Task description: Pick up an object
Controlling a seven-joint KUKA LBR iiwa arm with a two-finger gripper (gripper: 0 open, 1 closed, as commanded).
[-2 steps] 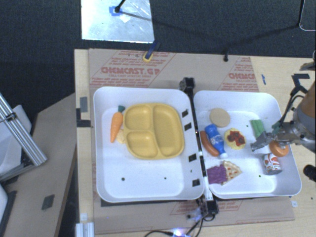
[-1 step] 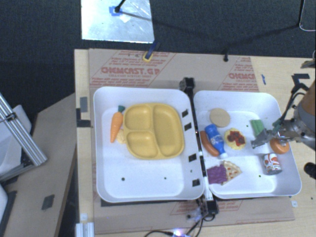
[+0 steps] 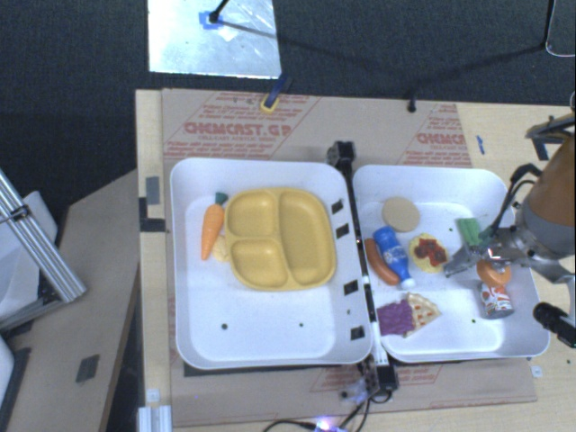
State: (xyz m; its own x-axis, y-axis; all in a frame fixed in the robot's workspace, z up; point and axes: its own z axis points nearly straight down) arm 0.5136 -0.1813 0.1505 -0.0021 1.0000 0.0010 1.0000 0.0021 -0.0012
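Observation:
My gripper [image 3: 481, 257] hangs over the right side of the right bin [image 3: 450, 185], reaching in from the right edge of the camera view. Directly below it stands a small can with an orange top [image 3: 496, 293]. A green block [image 3: 469, 231] lies just left of and above the gripper. Further left are a yellow and red food piece [image 3: 427, 251], a tan round cookie [image 3: 400, 213], a blue bottle [image 3: 392, 251] and an orange hot dog [image 3: 379, 261]. Purple grapes [image 3: 394, 317] and a pizza slice [image 3: 423, 310] rest near the bin's front.
The left bin [image 3: 193, 331] holds a yellow divided plate [image 3: 274, 238] and a carrot [image 3: 211, 228] at the plate's left. A ridge with black clips [image 3: 353, 250] separates the two bins. A shiny metal sheet [image 3: 212, 25] lies beyond the bench.

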